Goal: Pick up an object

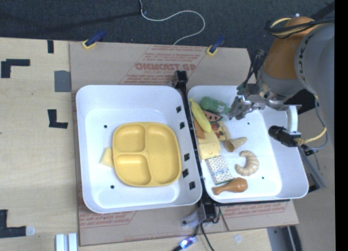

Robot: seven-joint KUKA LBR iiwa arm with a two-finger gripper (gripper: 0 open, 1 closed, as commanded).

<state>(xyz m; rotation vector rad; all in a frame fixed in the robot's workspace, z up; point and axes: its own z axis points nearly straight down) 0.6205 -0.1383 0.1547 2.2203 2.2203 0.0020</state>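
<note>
Jaws (235,109): state cannot be told; the tips are small and dark against the bin wall at upper centre-right of the frame. Nothing is visibly between them.

Arm (296,54), grey with orange band, enters from the upper right. Its tool end sits over the upper left part of the right bin (283,187).

Right bin contents, clustered along its left side:
- green item (211,104), just left of the jaws, nearest candidate
- banana (199,119) below it, lying along the bin's left wall
- yellow block (209,148) and patterned packet (218,168), lower
- croissant (248,163), centre of the bin, apart from the cluster
- brown drumstick shape (231,186), near the bottom edge
- small cone-like piece (234,144), identity unclear

Left bin (92,103) holds 1 yellow divided tray (147,153) with a pale slice (106,157) touching its left edge.

Step, as judged: approach, pre-grasp. No object lifted.

Next move calls for: choosing 1 target, likely the green item or the banana; centring over it, descending with clearance from the bin wall and crowded neighbours, then closing and lifting.
</note>
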